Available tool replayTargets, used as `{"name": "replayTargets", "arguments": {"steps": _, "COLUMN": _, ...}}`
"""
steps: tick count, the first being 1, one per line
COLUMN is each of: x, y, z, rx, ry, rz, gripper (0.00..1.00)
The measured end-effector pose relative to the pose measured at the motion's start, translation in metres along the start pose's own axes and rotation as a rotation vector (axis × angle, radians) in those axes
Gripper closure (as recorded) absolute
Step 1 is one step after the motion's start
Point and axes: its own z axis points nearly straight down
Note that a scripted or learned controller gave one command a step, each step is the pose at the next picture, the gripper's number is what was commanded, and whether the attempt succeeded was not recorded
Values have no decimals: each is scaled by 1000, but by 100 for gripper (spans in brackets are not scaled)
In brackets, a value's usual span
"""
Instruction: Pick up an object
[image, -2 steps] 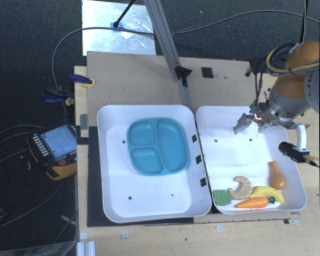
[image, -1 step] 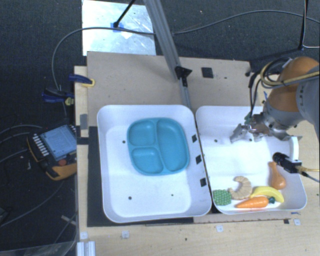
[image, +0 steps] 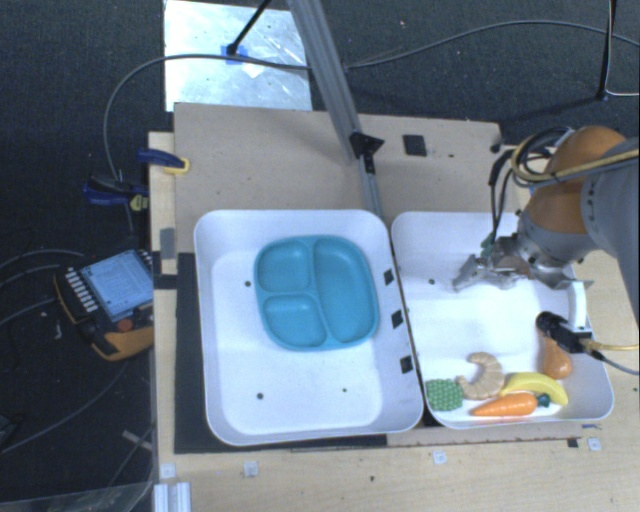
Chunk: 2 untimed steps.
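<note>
Your gripper sits over the right bin, in its far half and towards the wall it shares with the left bin. The arm comes in from the right, with its orange band above the bin's far right corner. From this slanted view you cannot tell whether the pincer is spread or closed, and you see nothing caught in it. The white floor under and just in front of it is bare.

The things you could pick all lie well apart from the gripper, crowded along the near edge of the right bin. A yellow banana lies in the near right corner. An orange carrot lies just in front of it, touching or nearly touching. To their left rests a beige curved piece like a croissant. A green knobbly piece sits beside it, against the near left corner. Another orange piece stands by the right wall, just beyond the banana; you cannot make out what it is.

In the left bin a blue divided plate with three compartments lies flat, towards the far side.
</note>
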Motion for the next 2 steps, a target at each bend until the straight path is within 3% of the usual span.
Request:
{"name": "replayTargets", "arguments": {"steps": 1, "x": 0, "y": 2, "z": -14, "rx": -8, "ry": -1, "rz": -1, "gripper": 100}}
{"name": "replayTargets", "arguments": {"steps": 2, "x": 0, "y": 5, "z": -79, "rx": -5, "ry": -1, "rz": -4, "gripper": 100}}
